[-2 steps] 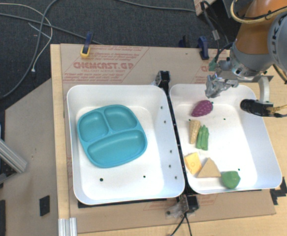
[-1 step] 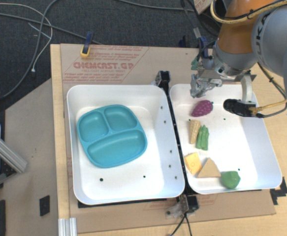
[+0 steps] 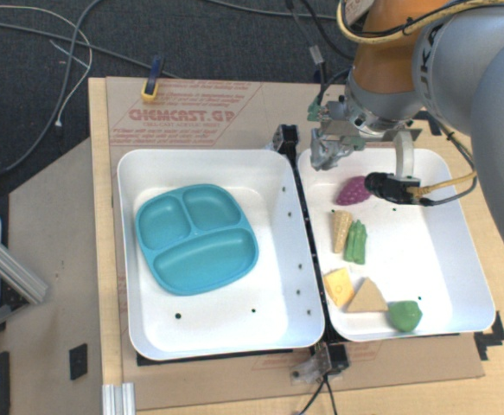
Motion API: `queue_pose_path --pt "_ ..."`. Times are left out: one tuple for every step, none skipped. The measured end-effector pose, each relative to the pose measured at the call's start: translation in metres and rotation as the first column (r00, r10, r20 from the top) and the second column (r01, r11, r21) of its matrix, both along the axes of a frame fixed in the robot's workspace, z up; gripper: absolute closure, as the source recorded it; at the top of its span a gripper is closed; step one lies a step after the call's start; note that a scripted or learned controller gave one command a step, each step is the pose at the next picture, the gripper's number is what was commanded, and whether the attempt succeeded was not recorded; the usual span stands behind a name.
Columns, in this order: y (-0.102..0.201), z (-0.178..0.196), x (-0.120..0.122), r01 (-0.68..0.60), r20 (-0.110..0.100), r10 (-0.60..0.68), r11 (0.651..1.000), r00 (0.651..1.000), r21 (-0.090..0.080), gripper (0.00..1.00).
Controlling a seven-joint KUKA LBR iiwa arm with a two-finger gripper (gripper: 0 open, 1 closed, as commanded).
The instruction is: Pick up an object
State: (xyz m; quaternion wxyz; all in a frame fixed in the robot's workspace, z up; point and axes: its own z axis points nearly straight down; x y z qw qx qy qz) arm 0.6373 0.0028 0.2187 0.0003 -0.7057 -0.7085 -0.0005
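My gripper [image 3: 328, 151] hangs above the right bin [image 3: 459, 258]; jaw state undeterminable. Recommend centring over purple grapes [image 3: 353, 190] before descending.

Bright even overhead light; soft shadows, mild glare on white bins [image 3: 139, 232]; focus fairly sharp, slight grain throughout.
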Motion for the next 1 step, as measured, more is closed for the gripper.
queue_pose_path --pt "0.0555 -0.0072 -0.0014 -0.001 -0.003 0.001 1.0 1.0 0.0 1.0"
